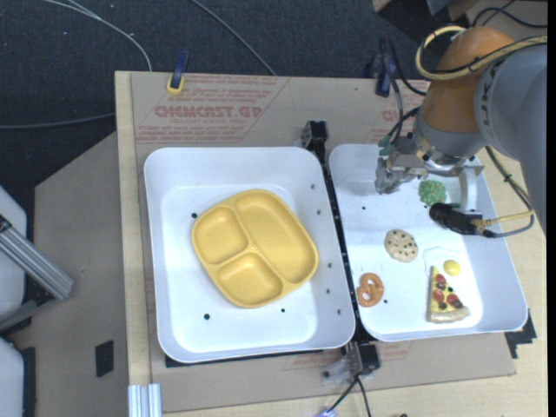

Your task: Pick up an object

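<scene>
- Claw (391, 179) position first: it hangs over the far end of the right bin (493, 272), near the wall it shares with the left bin (174, 259). The floor under it looks bare.
- Grip state: from this slant I cannot tell how far the claw is parted. As far as I can make out, nothing is caught in it.
- Candidates, all in the right bin:
  - a green piece (432, 190), perhaps toy broccoli, just beside the claw
  - a cookie (400, 245) nearer the camera
  - a pretzel (370, 288) by the shared wall
  - a small yellow piece (451, 268)
  - a pizza slice (445, 295) just beside the small yellow piece
- Choice: I would take the green piece or the cookie. Both are close and each lies apart from the others, so nothing should get nudged.
- Approach: I should centre over the chosen thing before descending, because going straight down from here would probably close on empty floor.
- Flat things: the cookie and pretzel lie low, so I would need to reach nearly to the bin floor and close across the narrow side.
- Risk: the pretzel is close to the wall, which leaves little room there.
- Check: I should lift a little and confirm the thing rises with me.
- Left bin: the yellow divided plate (254, 247) on that side of the counter (226, 111) is broad and awkward, so I would leave it.
</scene>
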Motion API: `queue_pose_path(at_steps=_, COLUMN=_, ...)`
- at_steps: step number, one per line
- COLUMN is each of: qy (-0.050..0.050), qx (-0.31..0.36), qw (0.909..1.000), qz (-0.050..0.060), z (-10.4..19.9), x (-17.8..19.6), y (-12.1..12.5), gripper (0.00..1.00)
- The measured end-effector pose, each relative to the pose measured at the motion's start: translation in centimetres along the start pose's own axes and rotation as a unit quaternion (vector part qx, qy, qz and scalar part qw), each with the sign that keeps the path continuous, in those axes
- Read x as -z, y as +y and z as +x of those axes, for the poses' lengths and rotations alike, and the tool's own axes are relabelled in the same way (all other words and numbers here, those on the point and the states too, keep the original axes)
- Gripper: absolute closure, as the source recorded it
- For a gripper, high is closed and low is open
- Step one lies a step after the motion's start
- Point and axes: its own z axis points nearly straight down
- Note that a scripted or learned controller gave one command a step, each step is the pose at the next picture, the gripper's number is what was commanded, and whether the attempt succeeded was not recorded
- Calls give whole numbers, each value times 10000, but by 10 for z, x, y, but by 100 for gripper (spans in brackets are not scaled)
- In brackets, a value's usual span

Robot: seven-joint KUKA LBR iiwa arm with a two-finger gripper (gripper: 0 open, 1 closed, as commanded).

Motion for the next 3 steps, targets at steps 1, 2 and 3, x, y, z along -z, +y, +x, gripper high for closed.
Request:
queue_pose_path(at_steps=1, qy=-7, qx=-1, qw=10000, qz=-27, z=-6, x=58, y=-6, gripper=100)
queue_pose_path(at_steps=2, qy=-10, qx=1, qw=10000, qz=-34, z=-14, x=118, y=-9, gripper=100)
queue_pose_path(at_steps=3, qy=-4, qx=7, qw=10000, qz=-14, z=-14, x=135, y=-8, gripper=100)
